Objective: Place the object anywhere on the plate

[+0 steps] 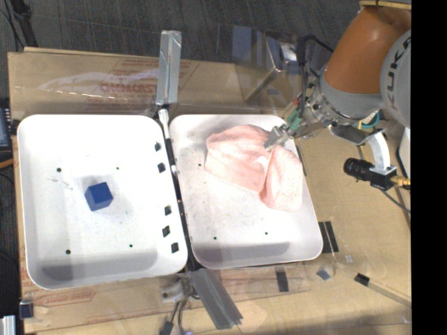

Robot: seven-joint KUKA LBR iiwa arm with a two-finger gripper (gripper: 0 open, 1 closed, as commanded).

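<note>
the claw (274,139) sits at the pink cloth (255,165) in the right bin (244,253) — its grip unclear; blue cube (99,195) waits left — lift slowly, checking the hold.

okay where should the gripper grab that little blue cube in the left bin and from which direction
Probably straight down from above, fingers closing on two opposite side faces of the blue cube. It sits alone on the left bin's flat floor, away from the walls, with open space all round.
</note>
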